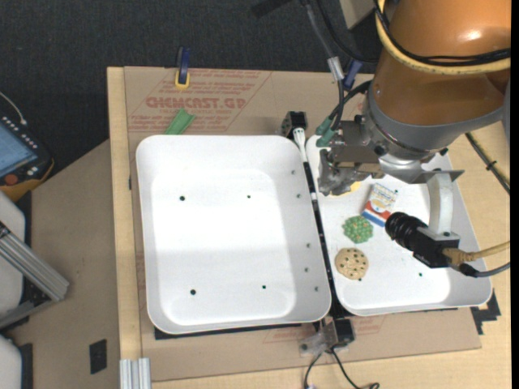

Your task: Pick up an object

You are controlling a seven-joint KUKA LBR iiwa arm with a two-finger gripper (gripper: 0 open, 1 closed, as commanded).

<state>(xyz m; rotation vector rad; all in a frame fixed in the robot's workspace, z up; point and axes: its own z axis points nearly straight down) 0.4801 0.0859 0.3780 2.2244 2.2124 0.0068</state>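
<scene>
The right bin (454,294) holds a green bumpy ball (357,228), a round tan cookie with dark specks (351,262) and a small white box with blue and red print (380,202). A bit of something yellow (354,186) peeks out beside the gripper. My gripper (331,178) hangs low over the far left corner of this bin, close to the wall between the bins. It is up and to the left of the ball and the box. The orange-banded wrist covers the bin's far side.
The left bin (162,160) sits beside the right one on a brown board (122,217). A green strip (178,121) and a blue and yellow clamp (183,71) lie on the board behind the left bin. Cables run along the bench's far right.
</scene>
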